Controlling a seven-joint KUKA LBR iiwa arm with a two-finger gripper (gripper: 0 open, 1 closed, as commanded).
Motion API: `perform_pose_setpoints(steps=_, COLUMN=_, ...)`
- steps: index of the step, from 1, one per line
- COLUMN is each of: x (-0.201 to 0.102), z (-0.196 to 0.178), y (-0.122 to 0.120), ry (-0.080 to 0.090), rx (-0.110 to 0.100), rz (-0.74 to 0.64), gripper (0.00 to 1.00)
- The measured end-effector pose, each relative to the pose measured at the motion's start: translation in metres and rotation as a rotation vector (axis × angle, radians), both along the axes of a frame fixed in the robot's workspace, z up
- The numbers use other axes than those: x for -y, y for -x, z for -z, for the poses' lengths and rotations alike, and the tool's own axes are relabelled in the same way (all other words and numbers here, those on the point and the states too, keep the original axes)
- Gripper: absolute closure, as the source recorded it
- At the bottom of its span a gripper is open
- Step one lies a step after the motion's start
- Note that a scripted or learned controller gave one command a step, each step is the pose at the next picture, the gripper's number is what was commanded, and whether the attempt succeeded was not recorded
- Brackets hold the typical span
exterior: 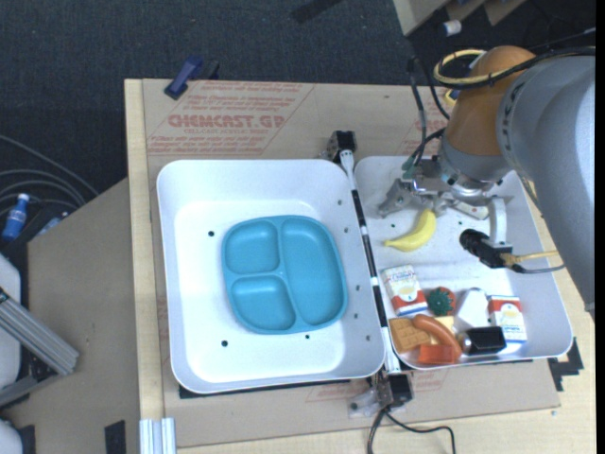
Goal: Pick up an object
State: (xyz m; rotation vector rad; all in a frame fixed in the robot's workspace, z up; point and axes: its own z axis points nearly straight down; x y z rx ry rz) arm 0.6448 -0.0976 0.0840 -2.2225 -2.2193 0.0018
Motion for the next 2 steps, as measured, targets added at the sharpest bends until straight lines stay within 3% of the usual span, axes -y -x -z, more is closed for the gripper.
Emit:
perform_pose_setpoints(steps=1, x=0.0, z=-0.011, y=-0.001, ry=0.001, rx=0.003, rz=-0.001, gripper=1.0)
perform_pose_setpoints(steps=2, x=-0.048, z=-0.101, y=0.079, ry=-0.002, rx=0.0, rz=-0.002, gripper=1.0)
